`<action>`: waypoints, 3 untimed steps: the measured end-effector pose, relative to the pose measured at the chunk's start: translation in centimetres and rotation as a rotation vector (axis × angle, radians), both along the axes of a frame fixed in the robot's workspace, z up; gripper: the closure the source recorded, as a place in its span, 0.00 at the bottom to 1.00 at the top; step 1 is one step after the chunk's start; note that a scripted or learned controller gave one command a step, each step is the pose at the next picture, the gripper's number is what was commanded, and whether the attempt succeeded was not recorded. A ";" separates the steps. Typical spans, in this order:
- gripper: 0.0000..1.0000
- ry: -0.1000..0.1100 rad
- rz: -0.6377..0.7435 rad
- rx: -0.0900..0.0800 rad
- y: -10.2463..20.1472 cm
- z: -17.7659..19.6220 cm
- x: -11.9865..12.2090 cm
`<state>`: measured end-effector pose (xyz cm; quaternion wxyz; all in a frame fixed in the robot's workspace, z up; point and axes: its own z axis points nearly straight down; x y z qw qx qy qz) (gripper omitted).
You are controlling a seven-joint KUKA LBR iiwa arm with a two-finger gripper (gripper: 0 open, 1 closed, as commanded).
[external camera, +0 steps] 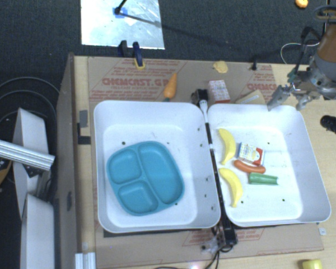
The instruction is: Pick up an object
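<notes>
The right bin [302, 150] holds two yellow bananas, one upright [228, 144] and one lower down [232, 185]. Beside them lie a small red and white packet [250, 152], a red sausage [248, 166] and a green pepper-like piece [263, 179]. My gripper [288, 98] hangs over the bin's far right corner, above and to the right of these items. It is open, its two fingers spread, with nothing between them.
The left bin [109, 122] contains a blue divided plate [145, 176]. On the cardboard behind the bins lie an orange carrot [170, 86], a small packet [219, 89] and a yellow lump [220, 67]. A black ridge [211, 150] separates the bins.
</notes>
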<state>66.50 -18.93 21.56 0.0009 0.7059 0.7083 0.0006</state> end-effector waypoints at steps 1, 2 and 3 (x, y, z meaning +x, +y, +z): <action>0.00 0.012 0.004 0.005 7.2 -6.1 -7.4; 0.00 0.004 0.004 0.002 9.6 -13.5 -4.8; 1.00 -0.002 0.002 0.000 9.5 -12.0 -4.7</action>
